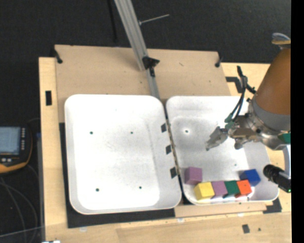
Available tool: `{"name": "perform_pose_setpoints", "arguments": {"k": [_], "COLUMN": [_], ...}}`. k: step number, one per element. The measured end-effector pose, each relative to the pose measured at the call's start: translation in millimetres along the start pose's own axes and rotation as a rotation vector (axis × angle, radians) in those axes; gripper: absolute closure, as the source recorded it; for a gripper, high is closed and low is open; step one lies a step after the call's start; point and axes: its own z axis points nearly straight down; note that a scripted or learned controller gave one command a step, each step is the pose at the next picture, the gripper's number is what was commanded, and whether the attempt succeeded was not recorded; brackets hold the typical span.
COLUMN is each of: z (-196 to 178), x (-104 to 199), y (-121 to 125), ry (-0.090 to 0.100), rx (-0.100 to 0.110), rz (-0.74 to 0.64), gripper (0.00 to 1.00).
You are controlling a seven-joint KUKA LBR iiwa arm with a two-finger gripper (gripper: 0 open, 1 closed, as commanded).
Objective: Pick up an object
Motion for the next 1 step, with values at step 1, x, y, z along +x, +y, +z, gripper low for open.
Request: {"name": "perform_pose_setpoints", "arguments": {"k": [1], "z": [0.0], "x": [-0.1], "y": [0.0], "ry": [0.0], "rx": [-0.001], "rz": [0.002], "gripper": [0.0]}}
